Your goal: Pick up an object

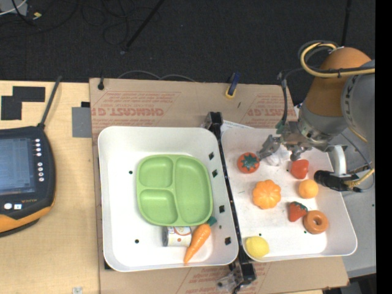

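The gripper (277, 153) hovers low in the right bin (343, 241), fingers spread around nothing; a tomato (248, 162) lies just beside it. A pumpkin (266, 194) sits nearby.

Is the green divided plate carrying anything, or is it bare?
Bare. All three compartments of the green plate show plain green; the carrot lies just off its lower edge.

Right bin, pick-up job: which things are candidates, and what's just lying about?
Candidates, right bin, near the gripper:
tomato
red piece
pumpkin
orange
strawberry
doughnut
lemon

Lying about:
green divided plate
carrot
small can
handheld controller
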Tool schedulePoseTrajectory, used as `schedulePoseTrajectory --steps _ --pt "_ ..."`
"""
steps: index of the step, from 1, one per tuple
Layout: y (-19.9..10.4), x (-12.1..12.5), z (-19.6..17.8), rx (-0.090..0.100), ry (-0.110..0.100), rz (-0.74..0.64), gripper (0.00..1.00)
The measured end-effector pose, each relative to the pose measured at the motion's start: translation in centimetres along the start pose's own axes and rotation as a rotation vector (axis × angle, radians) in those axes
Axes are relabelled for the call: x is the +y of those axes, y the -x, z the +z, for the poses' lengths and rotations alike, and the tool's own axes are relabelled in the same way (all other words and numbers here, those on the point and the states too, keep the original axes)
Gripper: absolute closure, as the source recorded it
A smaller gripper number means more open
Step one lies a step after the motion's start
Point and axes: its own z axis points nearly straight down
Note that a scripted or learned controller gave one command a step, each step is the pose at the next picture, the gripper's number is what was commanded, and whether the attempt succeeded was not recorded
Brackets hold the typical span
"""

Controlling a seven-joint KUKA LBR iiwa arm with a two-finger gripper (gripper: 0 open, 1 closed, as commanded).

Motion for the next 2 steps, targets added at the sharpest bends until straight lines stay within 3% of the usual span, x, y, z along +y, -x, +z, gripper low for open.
schedulePoseTrajectory --steps 1,2 --pt "0.2 0.49 2.41 -0.007 0.022 0.005 0.0" --pt "0.2 0.28 2.09 -0.003 0.011 0.006 1.0"
